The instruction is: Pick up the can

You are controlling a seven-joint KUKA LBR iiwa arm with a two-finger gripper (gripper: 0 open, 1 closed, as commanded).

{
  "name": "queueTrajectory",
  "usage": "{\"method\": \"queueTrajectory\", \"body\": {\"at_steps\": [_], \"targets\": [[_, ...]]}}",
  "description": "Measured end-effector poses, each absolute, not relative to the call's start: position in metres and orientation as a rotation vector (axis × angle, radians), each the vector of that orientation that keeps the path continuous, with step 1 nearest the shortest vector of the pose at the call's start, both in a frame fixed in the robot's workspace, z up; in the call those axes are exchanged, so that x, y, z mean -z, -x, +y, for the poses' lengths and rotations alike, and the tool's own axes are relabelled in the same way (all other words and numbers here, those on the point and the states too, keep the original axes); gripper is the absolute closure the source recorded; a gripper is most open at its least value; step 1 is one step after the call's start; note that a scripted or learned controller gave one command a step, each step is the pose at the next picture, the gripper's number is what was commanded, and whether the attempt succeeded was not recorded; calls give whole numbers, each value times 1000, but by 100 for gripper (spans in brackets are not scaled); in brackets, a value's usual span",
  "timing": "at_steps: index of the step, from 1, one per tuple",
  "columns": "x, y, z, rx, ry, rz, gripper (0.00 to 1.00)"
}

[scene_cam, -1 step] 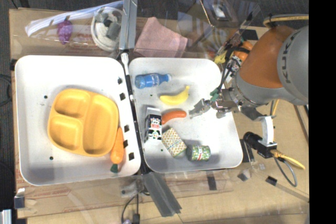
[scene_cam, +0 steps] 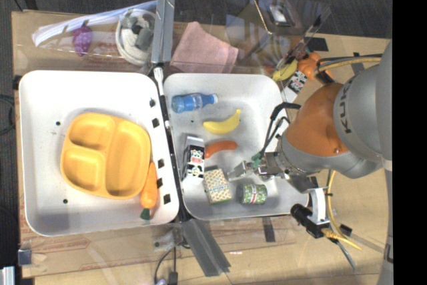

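Green-labelled and lying on its side, the can (scene_cam: 254,193) rests on the floor of the right bin (scene_cam: 263,87), low in the frame near that bin's bottom wall, just right of a small patterned box (scene_cam: 217,185). It is probably a small tin: stiff-walled, smooth and rather slippery, light to moderate in weight, and apt to roll because its round side is down. The best hold, I judge, is across the curved body at mid-length, with the fingers closing square to its axis so it cannot squirt out endwise; the rimmed ends offer less purchase. The claw (scene_cam: 248,170) hovers just above the can in the frame, close to it, at the tip of the grey and orange arm (scene_cam: 320,127) coming in from the right; whether it is spread or closed I cannot tell, and nothing is seen held in it. Nearby lie an orange-red sausage-shaped toy (scene_cam: 220,148), a banana (scene_cam: 222,123) and a blue bottle (scene_cam: 192,102), well clear of the can.
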State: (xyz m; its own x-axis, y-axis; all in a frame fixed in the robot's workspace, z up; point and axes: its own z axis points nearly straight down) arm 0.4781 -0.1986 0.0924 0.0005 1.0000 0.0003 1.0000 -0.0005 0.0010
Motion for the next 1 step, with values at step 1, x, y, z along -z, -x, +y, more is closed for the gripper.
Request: {"method": "queueTrajectory", "body": {"at_steps": [1], "targets": [[-210, -495, -135, 0, -2072, 2362, 0]]}}
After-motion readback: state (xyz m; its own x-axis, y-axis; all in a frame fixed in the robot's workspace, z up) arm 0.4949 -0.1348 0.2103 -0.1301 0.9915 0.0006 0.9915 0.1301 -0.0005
